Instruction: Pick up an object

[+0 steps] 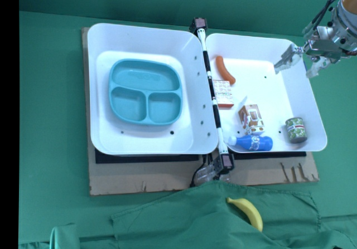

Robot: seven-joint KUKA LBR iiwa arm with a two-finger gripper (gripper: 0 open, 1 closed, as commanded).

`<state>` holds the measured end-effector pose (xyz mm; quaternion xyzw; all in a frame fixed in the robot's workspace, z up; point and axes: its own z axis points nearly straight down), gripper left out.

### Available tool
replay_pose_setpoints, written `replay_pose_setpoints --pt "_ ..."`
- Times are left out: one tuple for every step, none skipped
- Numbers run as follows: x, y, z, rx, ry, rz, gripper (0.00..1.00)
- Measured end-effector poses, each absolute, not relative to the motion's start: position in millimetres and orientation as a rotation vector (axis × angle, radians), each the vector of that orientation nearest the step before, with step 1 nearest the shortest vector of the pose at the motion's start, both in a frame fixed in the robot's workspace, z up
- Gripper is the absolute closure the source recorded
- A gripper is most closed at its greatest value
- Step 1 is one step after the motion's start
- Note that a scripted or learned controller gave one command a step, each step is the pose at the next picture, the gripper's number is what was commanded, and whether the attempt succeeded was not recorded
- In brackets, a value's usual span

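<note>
Pincer (301,61) open, empty, above right bin (312,106) far corner; lower squarely over green can (296,130), clear of wall

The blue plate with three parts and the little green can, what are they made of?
The blue plate looks like smooth moulded plastic: one even colour, rounded edges, a soft shine. The green can might be metal with a printed label, or a plastic toy; it is too small to tell.
</note>
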<state>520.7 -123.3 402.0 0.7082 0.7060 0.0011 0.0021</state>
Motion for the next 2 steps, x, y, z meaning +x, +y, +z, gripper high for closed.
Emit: replay_pose_setpoints --pt "528.2 -102 472 2.213 2.214 0.012 0.0" --pt "518.9 -113 581 2.213 2.208 0.016 0.0"
